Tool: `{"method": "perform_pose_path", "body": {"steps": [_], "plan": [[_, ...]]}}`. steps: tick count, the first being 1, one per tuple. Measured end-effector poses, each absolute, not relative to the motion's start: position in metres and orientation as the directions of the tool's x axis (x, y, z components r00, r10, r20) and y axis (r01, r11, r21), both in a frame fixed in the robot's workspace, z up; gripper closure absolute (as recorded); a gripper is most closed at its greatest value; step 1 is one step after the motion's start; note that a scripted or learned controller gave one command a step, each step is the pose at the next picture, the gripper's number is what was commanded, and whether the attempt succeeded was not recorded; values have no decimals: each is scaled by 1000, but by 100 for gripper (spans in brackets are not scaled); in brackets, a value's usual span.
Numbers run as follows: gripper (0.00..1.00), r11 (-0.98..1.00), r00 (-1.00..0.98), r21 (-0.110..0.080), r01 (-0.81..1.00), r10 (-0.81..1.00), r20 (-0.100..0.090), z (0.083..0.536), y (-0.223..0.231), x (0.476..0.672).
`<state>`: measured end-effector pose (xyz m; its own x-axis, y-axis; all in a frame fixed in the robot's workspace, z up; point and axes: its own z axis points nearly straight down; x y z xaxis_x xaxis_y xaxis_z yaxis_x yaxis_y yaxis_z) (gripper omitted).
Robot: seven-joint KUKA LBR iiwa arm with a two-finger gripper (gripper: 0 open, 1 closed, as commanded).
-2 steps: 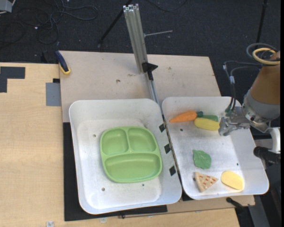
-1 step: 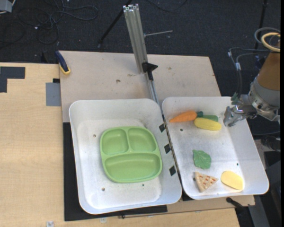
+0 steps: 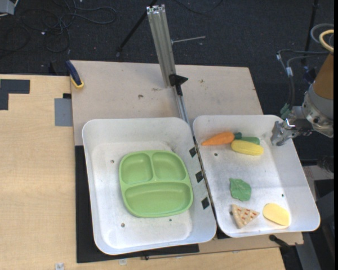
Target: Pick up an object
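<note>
Two white bins: left bin, right bin. Lime-green divided plate in left bin. In right bin: orange carrot, yellow corn with dark green end, green leafy piece, tan pizza slice with red dots, plain yellow piece. Surface pale beige. Claw silver-grey.

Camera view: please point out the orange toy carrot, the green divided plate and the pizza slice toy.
Orange toy carrot (image 3: 218, 139), camera view, middle of its body.
Green divided plate (image 3: 156, 198), camera view, large lower compartment.
Pizza slice toy (image 3: 244, 215), camera view, its centre.
</note>
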<state>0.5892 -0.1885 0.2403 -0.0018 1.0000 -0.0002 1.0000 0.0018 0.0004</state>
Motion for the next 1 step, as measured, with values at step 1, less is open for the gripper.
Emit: {"method": "perform_pose_path", "body": {"steps": [1], "plan": [[100, 4, -4, -5, 1000, 1000, 3, 227, -136, 575]]}}
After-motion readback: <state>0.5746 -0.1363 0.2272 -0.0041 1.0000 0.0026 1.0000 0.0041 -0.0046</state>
